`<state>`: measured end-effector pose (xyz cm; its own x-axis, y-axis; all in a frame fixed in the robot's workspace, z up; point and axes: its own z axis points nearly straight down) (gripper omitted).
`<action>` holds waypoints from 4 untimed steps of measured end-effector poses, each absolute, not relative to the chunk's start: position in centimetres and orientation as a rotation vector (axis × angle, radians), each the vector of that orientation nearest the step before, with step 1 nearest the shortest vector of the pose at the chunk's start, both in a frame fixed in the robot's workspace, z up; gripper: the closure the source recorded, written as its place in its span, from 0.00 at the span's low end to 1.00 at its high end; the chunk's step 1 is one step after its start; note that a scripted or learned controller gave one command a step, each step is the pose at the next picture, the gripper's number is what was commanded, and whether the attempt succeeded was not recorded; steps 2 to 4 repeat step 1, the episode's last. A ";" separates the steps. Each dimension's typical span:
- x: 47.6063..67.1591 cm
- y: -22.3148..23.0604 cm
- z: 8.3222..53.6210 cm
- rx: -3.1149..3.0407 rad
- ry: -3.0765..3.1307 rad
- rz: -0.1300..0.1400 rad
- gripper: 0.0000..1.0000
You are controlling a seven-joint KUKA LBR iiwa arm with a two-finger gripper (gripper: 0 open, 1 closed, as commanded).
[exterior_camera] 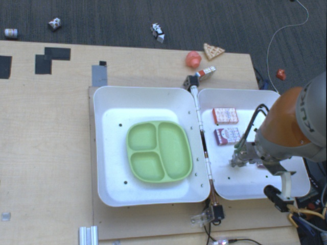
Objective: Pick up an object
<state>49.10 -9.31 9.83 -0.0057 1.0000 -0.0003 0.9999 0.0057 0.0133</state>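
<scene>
two small boxes (226, 126) lie just beside the hand (239, 160).

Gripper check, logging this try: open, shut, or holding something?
Grey two-finger gripper: cannot be told; it sits low in the right white bin.

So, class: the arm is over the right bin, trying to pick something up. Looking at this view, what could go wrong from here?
1. The two small packets, one orange-red and one purple, lie close together, so the claw might nudge one while reaching for the other.
2. The claw sits below the packets over the right bin, so closing there would probably catch nothing.
3. The arm's black cable loops over that bin and might snag.
</scene>
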 end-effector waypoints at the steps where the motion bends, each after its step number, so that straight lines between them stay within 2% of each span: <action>1: 49.1 -9.3 9.8 2.209 2.220 0.014 0.00; 4: 49.1 -9.3 9.8 2.209 2.220 0.014 0.00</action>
